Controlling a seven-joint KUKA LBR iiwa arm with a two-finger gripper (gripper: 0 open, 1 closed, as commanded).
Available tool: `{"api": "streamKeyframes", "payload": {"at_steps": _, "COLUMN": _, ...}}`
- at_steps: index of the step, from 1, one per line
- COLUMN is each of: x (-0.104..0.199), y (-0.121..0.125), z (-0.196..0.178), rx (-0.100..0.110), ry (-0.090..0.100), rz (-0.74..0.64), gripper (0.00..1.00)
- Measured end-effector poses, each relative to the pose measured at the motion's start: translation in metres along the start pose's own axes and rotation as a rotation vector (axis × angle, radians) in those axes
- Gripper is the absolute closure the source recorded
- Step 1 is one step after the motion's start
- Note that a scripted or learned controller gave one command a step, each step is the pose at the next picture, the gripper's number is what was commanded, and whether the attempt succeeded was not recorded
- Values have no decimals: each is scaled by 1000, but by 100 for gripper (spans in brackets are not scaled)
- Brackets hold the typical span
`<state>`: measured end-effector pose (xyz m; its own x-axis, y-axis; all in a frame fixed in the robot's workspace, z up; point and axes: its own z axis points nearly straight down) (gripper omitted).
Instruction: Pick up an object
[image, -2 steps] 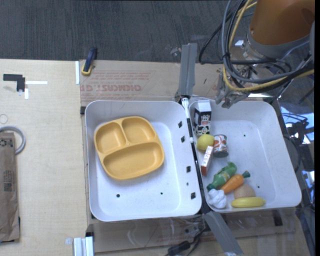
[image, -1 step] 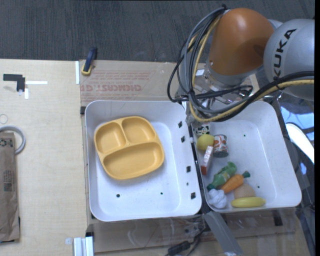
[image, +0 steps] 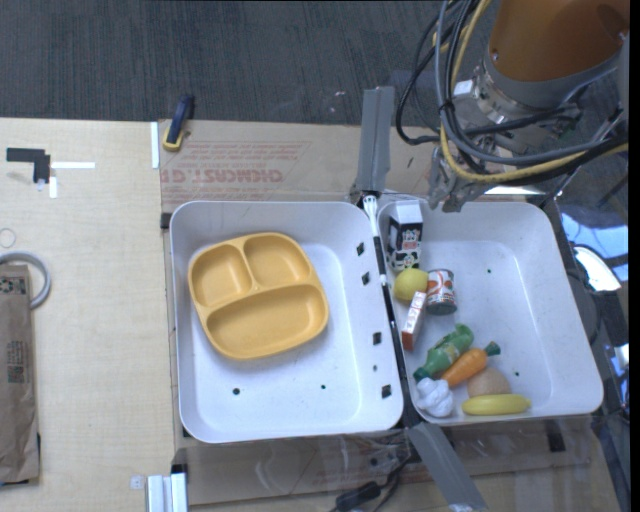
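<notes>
Tool (image: 447, 190) hangs over the right bin's (image: 530, 240) far left corner; its state I cannot tell. Below lie a milk carton (image: 405, 235), lemon (image: 410, 284), can (image: 441, 291), carrot (image: 470, 365) and banana (image: 496, 404). 1 yellow plate (image: 258, 294) fills the left bin (image: 190, 400).

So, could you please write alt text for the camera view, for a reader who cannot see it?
Two white bins sit side by side: the left bin holds a yellow divided plate, the right bin a cluster of toy food, including a banana and carrot. The arm hangs over the right bin's far edge.
</notes>
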<state>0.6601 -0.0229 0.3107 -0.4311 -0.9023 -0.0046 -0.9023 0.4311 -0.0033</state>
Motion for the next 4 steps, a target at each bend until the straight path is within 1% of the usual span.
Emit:
{"api": "streamKeyframes", "payload": {"at_steps": 1, "x": -39, "y": 31, "z": 119, "rx": -2, "ry": 0, "rz": -165, "gripper": 100}}
{"api": "streamKeyframes", "payload": {"at_steps": 2, "x": -12, "y": 6, "z": -12, "rx": -1, "ry": -1, "rz": -377, "gripper": 100}}
{"api": "streamKeyframes", "payload": {"at_steps": 3, "x": -67, "y": 33, "z": 101, "rx": -4, "ry": -1, "rz": -633, "gripper": 100}}
{"api": "streamKeyframes", "payload": {"at_steps": 4, "x": -8, "y": 4, "z": 8, "rx": -3, "ry": -1, "rz": -788, "gripper": 100}}
